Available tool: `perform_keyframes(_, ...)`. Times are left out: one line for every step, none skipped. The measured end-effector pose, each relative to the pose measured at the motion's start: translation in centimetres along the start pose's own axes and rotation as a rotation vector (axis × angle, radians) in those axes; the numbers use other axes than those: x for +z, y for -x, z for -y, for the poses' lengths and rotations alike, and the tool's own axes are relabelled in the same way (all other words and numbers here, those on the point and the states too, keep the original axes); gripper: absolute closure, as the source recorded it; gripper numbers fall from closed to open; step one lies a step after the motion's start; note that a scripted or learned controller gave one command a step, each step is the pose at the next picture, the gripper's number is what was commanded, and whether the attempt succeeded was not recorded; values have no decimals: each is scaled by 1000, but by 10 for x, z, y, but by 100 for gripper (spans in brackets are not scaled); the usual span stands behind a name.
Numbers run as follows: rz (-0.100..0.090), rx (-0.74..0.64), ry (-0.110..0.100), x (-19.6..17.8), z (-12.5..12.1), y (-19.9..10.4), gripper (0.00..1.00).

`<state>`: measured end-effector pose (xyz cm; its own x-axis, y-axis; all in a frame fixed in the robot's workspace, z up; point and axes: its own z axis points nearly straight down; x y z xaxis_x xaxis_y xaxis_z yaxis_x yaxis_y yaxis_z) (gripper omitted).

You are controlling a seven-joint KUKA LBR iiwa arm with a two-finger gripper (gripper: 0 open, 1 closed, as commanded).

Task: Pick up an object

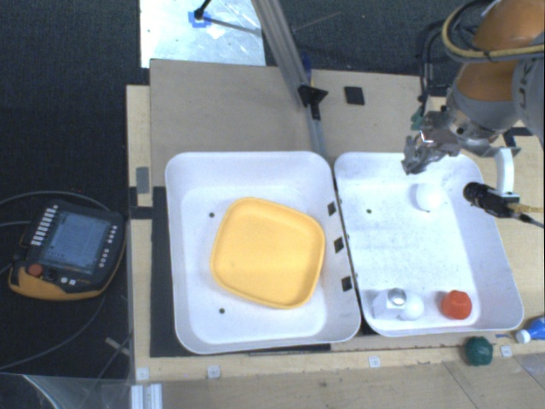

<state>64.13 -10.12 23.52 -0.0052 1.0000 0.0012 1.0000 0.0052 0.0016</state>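
A yellow square plate (267,252) lies in the left bin (183,228). In the right bin (400,245) a small white object (425,197) rests near the far side. A white and silver object (400,303) and a red-orange object (456,304) sit at the near edge. My gripper (415,162) hangs above the right bin's far rim, just above and left of the small white object, with nothing seen between its fingers.
A teach pendant (66,252) lies on the floor at the left. A grey pole (285,49) slants down to the bench's back. A dark green object (478,350) and a blue-tipped item (530,331) lie outside the right bin's near corner.
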Motion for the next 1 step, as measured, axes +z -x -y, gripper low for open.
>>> perform_keyframes(0,0,0,-6,-14,-47,100)
